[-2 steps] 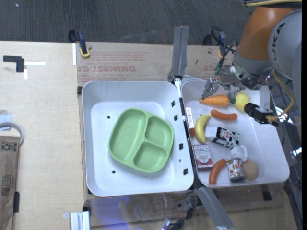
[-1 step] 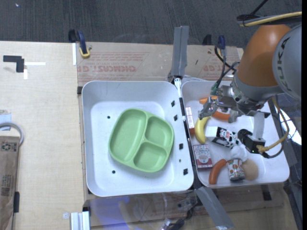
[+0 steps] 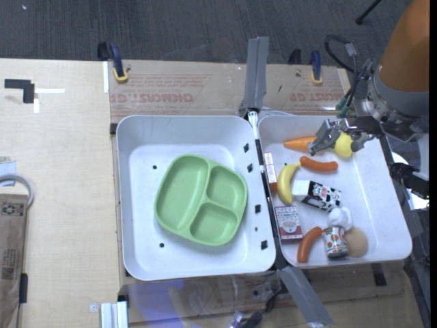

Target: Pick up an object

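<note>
Hovering upper right, the tool (image 3: 326,140) looks apart over the carrot (image 3: 298,143); I'd center before squeezing.

A robotics lab: two shallow white plastic bins (image 3: 130,203) sit clamped on a pale wooden tabletop (image 3: 61,156), blue-handled clamps (image 3: 117,63) behind them, dark carpet beyond.
</note>
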Tool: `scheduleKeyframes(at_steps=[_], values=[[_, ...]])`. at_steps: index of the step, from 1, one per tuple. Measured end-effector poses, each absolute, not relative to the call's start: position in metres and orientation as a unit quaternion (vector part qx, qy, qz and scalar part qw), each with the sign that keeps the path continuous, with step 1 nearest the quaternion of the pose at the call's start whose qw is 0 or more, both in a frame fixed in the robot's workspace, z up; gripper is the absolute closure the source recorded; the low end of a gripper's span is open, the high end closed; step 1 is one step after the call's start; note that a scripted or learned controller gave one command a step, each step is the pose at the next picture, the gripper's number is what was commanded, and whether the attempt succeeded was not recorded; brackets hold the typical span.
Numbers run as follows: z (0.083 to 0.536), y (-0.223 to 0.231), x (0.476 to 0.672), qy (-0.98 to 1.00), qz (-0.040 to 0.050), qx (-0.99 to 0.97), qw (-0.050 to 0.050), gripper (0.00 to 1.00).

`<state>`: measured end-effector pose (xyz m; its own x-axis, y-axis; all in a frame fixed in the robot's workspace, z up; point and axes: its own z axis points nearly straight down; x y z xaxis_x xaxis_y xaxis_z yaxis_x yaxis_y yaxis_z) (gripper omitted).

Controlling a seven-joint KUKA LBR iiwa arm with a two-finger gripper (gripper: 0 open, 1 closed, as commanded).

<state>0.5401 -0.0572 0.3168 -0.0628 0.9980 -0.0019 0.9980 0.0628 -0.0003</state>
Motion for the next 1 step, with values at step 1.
scheduleKeyframes(at_steps=[1], values=[[0.2289, -0.0919, 0.5873, 0.778, -0.0011, 0.629, -0.001, 0.00]])
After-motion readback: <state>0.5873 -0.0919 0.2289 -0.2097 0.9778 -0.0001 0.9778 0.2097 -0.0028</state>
